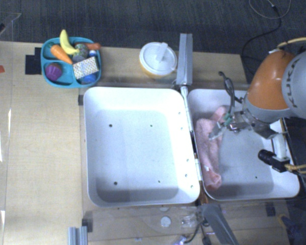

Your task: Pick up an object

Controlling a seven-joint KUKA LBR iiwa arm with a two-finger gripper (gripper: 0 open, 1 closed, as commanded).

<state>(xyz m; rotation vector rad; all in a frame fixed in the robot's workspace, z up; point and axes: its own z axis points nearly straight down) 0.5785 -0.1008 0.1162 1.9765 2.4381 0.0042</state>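
- The grey arm (290,86) with its orange band is reaching in from the right and is hanging over the right bin (255,182).
- The gripper (220,128) is pointing left and down, toward the pink cloth (208,147).
- The cloth is lying along the left wall of the right bin, long and crumpled, running from near the top of the bin down toward the bottom corner.
- The gripper tip is sitting right at the top part of the cloth, but I cannot tell if its pincer is squeezing or let go; it is too small and blurry.
- The cloth is pressing close to the bin's left edge, so there is little room on that side.
- The rest of the right bin floor is showing bare white, with lots of room to move.
- The left bin (92,152) is sitting just beside it, with a thin wall between them.
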